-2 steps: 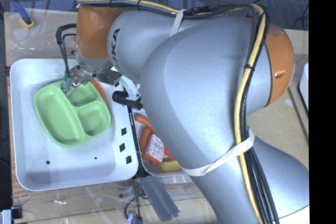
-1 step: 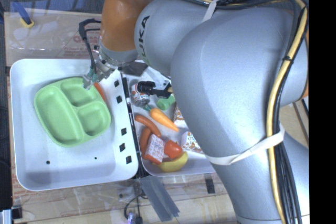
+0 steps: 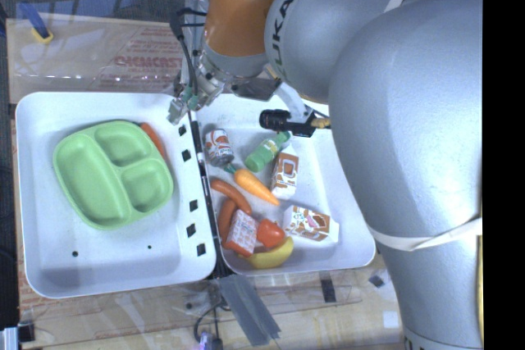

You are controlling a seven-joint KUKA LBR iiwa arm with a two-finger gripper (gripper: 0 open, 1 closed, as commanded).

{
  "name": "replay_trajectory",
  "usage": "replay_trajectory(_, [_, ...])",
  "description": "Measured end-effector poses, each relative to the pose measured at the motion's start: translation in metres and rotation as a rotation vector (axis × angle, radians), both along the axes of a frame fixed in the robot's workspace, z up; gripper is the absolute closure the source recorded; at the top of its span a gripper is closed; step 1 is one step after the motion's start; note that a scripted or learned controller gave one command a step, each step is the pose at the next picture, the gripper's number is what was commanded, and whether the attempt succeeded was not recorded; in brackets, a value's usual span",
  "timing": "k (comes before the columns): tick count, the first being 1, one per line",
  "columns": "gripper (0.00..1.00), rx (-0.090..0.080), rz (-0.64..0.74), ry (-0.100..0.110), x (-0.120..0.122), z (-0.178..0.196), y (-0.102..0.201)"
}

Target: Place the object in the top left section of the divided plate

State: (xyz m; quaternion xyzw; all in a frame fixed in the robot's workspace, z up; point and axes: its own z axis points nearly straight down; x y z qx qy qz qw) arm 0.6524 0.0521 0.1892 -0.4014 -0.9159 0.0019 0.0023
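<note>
Pincer [image 3: 180, 106] hangs over the far end of the wall where the two bins meet, at the far right corner of the left bin [image 3: 49, 258]. Open or closed: cannot tell, as the tip is small and blurred. No object is visible in its hold. Whether it touches the bin wall cannot be judged.

Writing: "UKA" in black on the grey arm [image 3: 394, 94], next to the orange band. Red lettering on the clear sheet [image 3: 123, 53] that lies on the surface [image 3: 98, 324] beyond the left bin is too faint to read. Printed labels in the right bin [image 3: 349, 254], on the small can [image 3: 217, 145], a brown-and-white carton [image 3: 285, 175], a second carton [image 3: 310, 224] and a red packet [image 3: 242, 232]: none legible.

Task's thing: orange-red sausage-shaped piece [image 3: 152, 139] in the left bin, lying along the right rim of the green divided plate [image 3: 82, 193]. Touching the rim or just beside it: cannot tell. It lies outside the plate's sections. It sits near the pincer, below and to the left of it in the view, apart from it.
</note>
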Motion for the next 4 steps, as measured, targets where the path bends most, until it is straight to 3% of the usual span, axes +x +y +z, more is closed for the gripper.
replay_trajectory(1, [1.00, 0.000, 0.016, 0.000, -0.021, -0.101, 0.055])
replay_trajectory(2, [0.00, 0.006, 0.018, -0.006, -0.019, -0.096, 0.059])
replay_trajectory(3, [1.00, 0.003, 0.020, 0.001, -0.020, -0.091, 0.057])
replay_trajectory(4, [0.00, 0.005, 0.021, 0.001, -0.020, -0.090, 0.059])
